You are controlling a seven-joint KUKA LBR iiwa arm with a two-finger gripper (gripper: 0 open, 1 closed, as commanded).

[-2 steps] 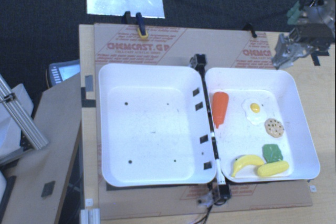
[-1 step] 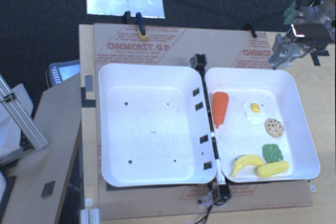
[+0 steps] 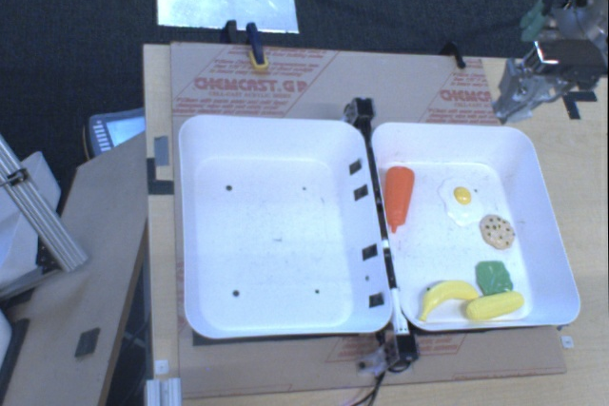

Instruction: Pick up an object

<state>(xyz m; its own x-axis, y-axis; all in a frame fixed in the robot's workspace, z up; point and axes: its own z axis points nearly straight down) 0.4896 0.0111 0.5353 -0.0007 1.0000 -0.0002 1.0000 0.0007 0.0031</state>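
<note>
Gripper hovers above the right bin's far corner; whether its jaws are apart cannot be told. Fried egg lies nearest below.

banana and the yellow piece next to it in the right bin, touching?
Touching. The camera view shows the banana's right end meeting the left end of the yellow piece near the front wall of the right bin, with no white between them.

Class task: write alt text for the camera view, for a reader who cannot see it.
The gripper hangs above the right bin, beyond its far right corner; inside lie a carrot, fried egg, cookie, green piece and two bananas.
</note>
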